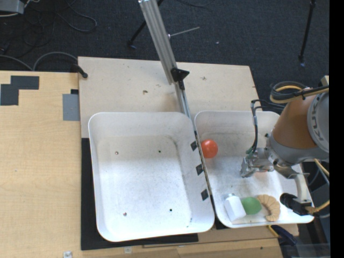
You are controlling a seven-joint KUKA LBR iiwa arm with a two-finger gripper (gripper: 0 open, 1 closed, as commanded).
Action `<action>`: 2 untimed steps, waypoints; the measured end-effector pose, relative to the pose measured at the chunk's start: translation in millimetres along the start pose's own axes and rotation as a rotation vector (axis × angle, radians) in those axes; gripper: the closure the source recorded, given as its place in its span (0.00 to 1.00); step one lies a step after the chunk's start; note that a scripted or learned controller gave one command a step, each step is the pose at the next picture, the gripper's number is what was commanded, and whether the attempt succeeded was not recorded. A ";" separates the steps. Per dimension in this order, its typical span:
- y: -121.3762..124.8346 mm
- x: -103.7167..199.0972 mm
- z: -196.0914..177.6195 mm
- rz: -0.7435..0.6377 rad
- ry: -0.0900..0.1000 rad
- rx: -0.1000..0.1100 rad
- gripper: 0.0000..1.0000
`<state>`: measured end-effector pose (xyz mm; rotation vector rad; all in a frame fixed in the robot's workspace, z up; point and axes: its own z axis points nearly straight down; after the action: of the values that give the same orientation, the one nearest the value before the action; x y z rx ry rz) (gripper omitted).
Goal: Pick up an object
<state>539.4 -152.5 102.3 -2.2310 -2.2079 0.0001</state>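
Camera view: round orange ball [209, 148], seemingly smooth, near metal pincer [248, 169].

Both white bins [141, 176] looked like smooth, slightly glossy plastic, speckled with dark marks. The bench [37, 165] at nine o'clock was matt pale wood. The post [159, 36] at twelve o'clock was ribbed, dull silvery metal. The orange band [293, 125] shone softly.

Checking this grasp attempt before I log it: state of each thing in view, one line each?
gripper: low over the right bin's floor, nothing seen between its fingers
orange ball: loose in the right bin, against the divider wall
white block: lying at the near edge, touching the green object
green object: resting between block and tan piece
tan curved piece: lying near the corner
left bin: level on the bench
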 end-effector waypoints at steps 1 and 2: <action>-4.9 -1.7 -43.3 0.000 -0.002 -0.003 1.00; -4.2 -2.5 -96.0 -0.015 -0.002 -0.005 1.00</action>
<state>535.3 -155.1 198.3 -2.2183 -2.2279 -0.0025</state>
